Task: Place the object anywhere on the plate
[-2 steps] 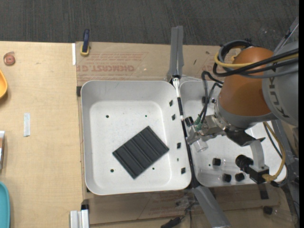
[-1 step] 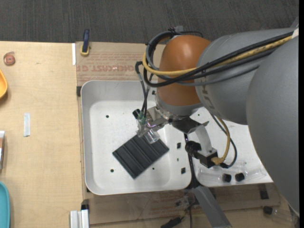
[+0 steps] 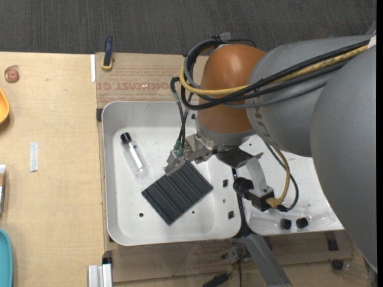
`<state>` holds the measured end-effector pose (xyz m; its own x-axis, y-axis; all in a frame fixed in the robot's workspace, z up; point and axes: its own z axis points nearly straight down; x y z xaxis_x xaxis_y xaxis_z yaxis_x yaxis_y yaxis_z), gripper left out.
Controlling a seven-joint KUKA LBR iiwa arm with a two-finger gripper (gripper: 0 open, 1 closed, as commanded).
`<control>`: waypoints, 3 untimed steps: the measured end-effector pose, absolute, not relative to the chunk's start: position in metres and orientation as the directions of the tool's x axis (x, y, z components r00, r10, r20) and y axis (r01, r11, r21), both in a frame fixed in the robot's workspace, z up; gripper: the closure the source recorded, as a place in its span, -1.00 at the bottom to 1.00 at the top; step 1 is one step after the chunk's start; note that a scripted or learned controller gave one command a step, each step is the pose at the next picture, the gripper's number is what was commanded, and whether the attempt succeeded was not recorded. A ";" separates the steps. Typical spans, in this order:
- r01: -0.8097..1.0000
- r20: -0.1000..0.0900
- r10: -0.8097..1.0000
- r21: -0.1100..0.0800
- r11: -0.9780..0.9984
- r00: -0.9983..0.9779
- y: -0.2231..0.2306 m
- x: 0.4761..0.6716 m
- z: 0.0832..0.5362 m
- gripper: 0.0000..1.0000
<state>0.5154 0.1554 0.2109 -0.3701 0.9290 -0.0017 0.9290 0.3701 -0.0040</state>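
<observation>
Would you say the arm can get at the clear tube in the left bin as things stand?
Probably yes. The tube lies alone on the bin floor, left of the dark ribbed plate, nothing over it, and the arm is close by.

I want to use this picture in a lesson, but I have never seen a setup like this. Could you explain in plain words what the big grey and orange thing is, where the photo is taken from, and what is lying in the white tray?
The big grey and orange shape is a robot arm, reaching in from the right. The one camera is fixed above the bench and looks down at a slant.

Below the arm are shallow white bins; the left bin is the clearer one. In it lie a dark ribbed square plate and, further left, a small clear tube with a black cap.

The arm's gripper, its two-finger hand, sits at the plate's upper edge. The picture does not show anything gripped in it.
</observation>
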 end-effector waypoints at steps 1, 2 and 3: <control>0.967 -0.003 0.967 -0.002 0.255 -0.255 0.216 0.551 0.320 -1.00; 0.967 -0.007 0.967 -0.007 0.255 -0.255 0.215 0.552 0.327 1.00; 0.863 -0.002 0.863 -0.003 0.505 -0.505 0.209 0.587 0.296 1.00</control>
